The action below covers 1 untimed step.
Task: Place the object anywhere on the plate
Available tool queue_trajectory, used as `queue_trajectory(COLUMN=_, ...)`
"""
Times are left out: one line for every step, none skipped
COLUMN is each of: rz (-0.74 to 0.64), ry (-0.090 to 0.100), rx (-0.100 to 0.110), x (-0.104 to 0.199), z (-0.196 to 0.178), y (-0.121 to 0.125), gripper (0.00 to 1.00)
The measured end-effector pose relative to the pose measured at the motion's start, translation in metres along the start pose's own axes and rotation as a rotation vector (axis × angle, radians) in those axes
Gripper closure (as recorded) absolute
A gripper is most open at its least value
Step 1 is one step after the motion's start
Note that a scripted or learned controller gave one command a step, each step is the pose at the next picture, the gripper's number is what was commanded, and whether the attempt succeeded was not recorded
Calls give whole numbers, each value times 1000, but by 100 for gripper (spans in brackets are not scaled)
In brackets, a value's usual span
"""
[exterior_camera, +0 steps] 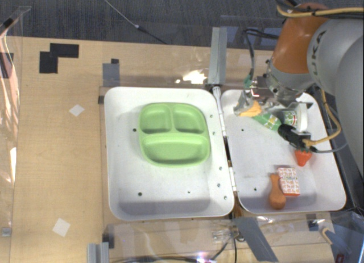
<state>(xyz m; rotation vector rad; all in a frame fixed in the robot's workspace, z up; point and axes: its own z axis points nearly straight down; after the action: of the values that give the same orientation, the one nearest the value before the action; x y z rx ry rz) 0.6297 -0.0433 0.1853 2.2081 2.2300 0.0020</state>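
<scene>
2 white bins sit side by side. The claw point(254, 101) hangs low over the right bin's point(256, 159) far corner; whether it is spread or closed cannot be told. A yellow piece point(252, 110) and a green packet point(267, 121) lie just beneath it. The green plate point(173, 133) lies well to its left, in the left bin point(122, 142).

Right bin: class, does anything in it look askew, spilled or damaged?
Nothing stands out. Small toys lie scattered in the right bin: a carrot, a patterned box leaning on a brown piece, and green and yellow items under the claw. None looks damaged.
</scene>
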Motion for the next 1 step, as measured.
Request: queue_trajectory(rz=3, ry=2, rx=-1, x=54, z=0, y=8, gripper=100)
